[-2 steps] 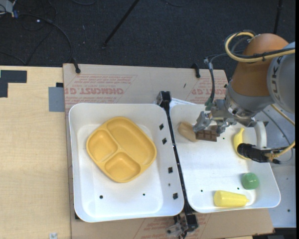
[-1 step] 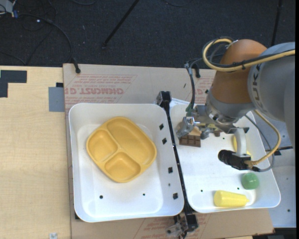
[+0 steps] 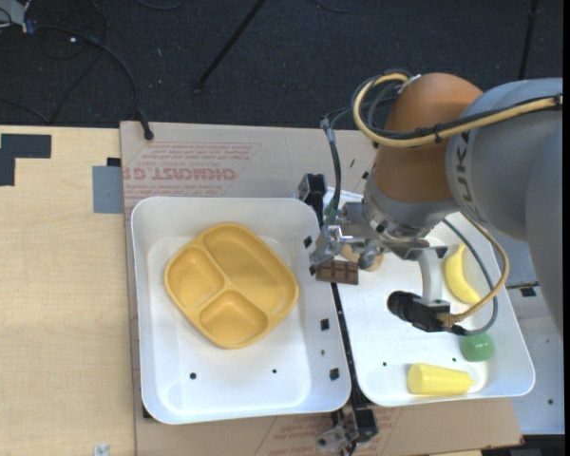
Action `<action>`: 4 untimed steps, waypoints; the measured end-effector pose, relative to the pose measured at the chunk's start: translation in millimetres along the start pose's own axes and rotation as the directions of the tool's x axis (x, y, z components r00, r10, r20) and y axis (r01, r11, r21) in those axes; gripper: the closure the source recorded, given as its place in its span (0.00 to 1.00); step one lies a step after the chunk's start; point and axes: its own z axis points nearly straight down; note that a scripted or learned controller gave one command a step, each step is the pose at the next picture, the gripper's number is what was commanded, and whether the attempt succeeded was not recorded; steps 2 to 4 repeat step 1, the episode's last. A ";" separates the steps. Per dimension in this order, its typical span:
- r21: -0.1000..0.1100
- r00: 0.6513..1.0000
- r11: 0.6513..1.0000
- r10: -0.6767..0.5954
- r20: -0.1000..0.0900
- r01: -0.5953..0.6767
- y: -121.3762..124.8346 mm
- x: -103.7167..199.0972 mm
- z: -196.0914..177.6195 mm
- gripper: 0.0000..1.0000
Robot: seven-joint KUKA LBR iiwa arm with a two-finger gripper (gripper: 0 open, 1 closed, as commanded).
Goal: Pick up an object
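One yellow cone (image 3: 439, 379); one banana (image 3: 459, 275); two bins (image 3: 223, 402).

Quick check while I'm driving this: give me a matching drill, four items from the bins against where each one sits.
Items:
1. yellow divided plate
2. banana
3. green ball
4. brown block

Places:
A. front right of the right bin, beside a yellow cone-shaped piece
B. by the divider between the bins, under the gripper
C. middle of the left bin
D. right side of the right bin, near the arm

Pairs: 1-C, 2-D, 3-A, 4-B
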 end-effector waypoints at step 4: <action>0.000 1.000 1.000 -0.002 0.000 0.002 -14.2 53.4 -11.7 1.00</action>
